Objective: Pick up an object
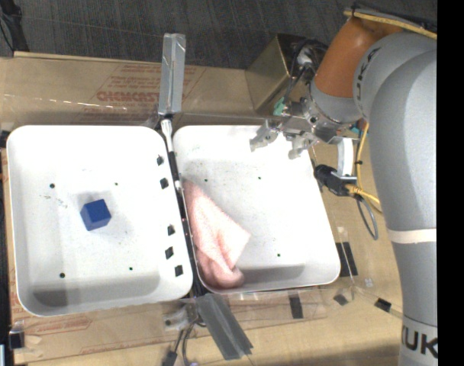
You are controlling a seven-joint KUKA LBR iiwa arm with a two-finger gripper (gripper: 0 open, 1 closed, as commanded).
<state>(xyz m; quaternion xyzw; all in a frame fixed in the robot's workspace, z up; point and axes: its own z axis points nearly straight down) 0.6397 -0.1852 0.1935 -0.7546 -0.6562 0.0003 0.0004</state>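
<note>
A small blue cube (96, 213) sits in the left bin (33, 151), left of its middle. A pink cloth (214, 236) lies crumpled along the left wall of the right bin (308, 204), reaching down to its front edge. My gripper (279, 142) hangs over the far edge of the right bin, well above and to the right of the cloth. Its two fingers are spread apart with nothing between them.
The grey arm with its orange band (346, 59) fills the right side of the view. A metal divider (171, 75) stands between the bins at the back. A brown box (274, 71) lies behind the right bin. Cardboard lines the bench.
</note>
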